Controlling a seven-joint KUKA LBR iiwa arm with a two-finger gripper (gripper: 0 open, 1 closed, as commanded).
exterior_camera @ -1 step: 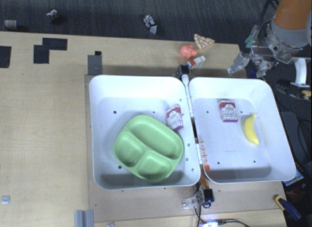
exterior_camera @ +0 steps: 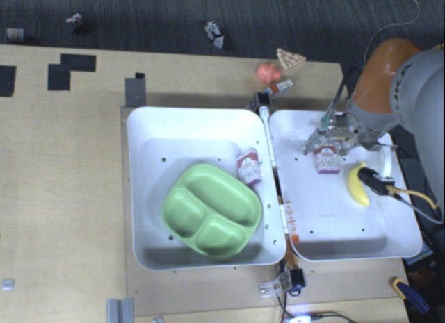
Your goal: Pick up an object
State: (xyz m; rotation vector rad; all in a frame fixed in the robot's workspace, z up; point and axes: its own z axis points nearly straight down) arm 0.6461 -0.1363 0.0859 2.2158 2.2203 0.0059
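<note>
Pale wooden tabletop (exterior_camera: 62, 196) carries two shallow white bins side by side. Toward its right edge, the right bin (exterior_camera: 334, 231) holds a small red-and-white packet (exterior_camera: 327, 161) directly under the hand (exterior_camera: 336, 137); whether the hand is apart or together cannot be told. Just beside lies a yellow banana (exterior_camera: 357, 186). A glossy green divided plate (exterior_camera: 212, 209) and another red-and-white packet (exterior_camera: 248, 167) sit in the left bin (exterior_camera: 142, 176).

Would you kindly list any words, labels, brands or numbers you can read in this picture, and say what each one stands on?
No text can be read with confidence.
Red and white packet in the left bin: print too blurred to read.
Red and white packet under the gripper in the right bin: likewise blurred.
Orange marks on the divider strip: too small.
</note>
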